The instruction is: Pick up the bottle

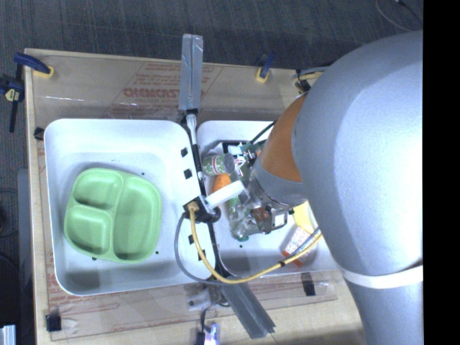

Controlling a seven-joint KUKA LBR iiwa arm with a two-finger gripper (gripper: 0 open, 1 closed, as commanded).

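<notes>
White plastic marks the two bins you see from above: the left bin [54,192] fills the left half of the desk [108,92], and the right bin [215,131] sits beside it at centre frame. In the left bin you find a green divided tray [113,214], lying flat toward the lower left.

Look to the right bin. The grey arm [359,171], with its orange band [287,149], comes in from the right of the frame and covers much of that bin. The gripper [251,218] hangs low over the middle of the bin amid clutter; you cannot tell how the fingers stand.

The bottle [218,165], clear with a green label, lies on its side near the bin's upper left, just beside the wrist. An orange object [221,183] sits just below it. An orange and white packet [296,241] lies at the lower right. A yellow cable [215,264] loops across the bin's lower edge.
</notes>
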